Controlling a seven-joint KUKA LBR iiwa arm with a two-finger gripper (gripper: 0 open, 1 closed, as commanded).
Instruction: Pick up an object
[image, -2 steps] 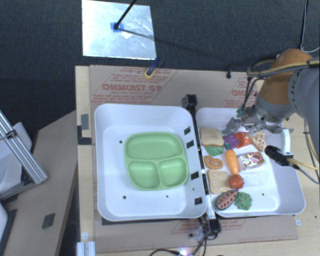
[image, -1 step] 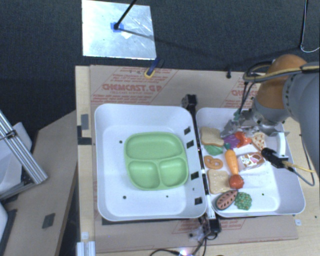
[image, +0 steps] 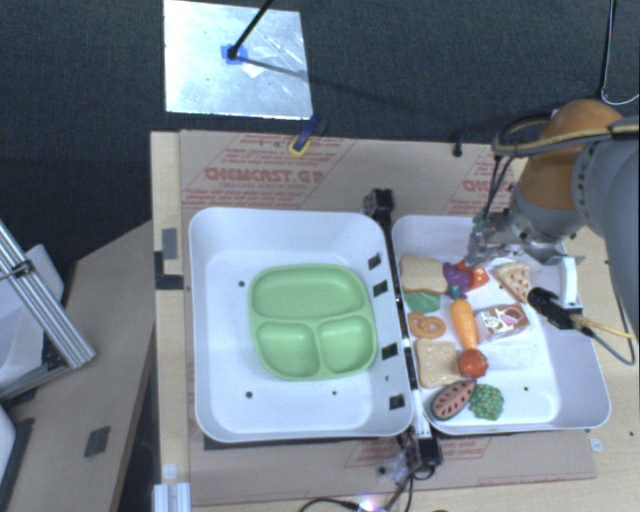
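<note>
My gripper (image: 478, 250) hangs low over the far part of the right bin (image: 575, 395), right above a small purple toy (image: 458, 272) with a red piece (image: 479, 277) beside it. Nothing can be seen held in it. Around it lie toy foods: a bread slice (image: 421, 272), a green leaf (image: 422, 301), an orange ring (image: 428, 326), a carrot (image: 463, 322), a pizza slice (image: 515, 279) and a pink-and-white packet (image: 503, 321).
Toward the bin's front lie a toast slice (image: 435, 362), a red tomato (image: 472, 363), a brown oval piece (image: 452, 398) and broccoli (image: 487, 401). The left bin (image: 215, 250) holds a green divided plate (image: 310, 320). A silver sheet (image: 238, 60) lies beyond the bench.
</note>
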